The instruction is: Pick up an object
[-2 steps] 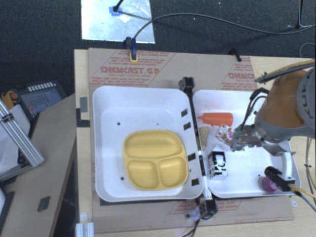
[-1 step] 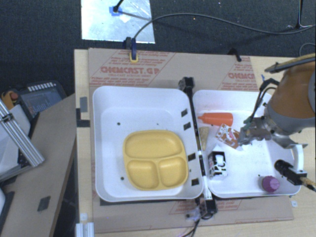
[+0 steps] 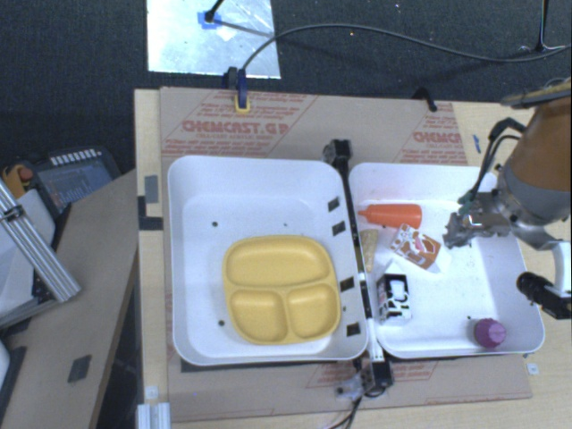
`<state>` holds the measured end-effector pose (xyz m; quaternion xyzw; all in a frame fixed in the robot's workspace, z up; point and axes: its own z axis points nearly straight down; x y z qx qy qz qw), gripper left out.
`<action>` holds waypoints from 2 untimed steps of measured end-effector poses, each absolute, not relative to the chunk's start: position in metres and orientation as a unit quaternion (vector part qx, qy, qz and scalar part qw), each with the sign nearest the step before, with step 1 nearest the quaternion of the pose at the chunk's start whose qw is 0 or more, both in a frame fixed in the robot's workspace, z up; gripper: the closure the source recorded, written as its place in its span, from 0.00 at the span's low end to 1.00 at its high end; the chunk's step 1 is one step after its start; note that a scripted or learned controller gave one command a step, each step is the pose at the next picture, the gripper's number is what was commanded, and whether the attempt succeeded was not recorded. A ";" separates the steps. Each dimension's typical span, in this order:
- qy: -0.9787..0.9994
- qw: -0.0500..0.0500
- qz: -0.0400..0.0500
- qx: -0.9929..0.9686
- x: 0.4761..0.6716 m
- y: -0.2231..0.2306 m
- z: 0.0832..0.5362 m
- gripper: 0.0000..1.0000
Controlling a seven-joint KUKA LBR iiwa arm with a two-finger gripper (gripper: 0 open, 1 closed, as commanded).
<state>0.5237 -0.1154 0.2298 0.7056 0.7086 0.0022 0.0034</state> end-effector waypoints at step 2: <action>0.711 0.000 0.002 0.703 0.534 0.006 0.216 1.00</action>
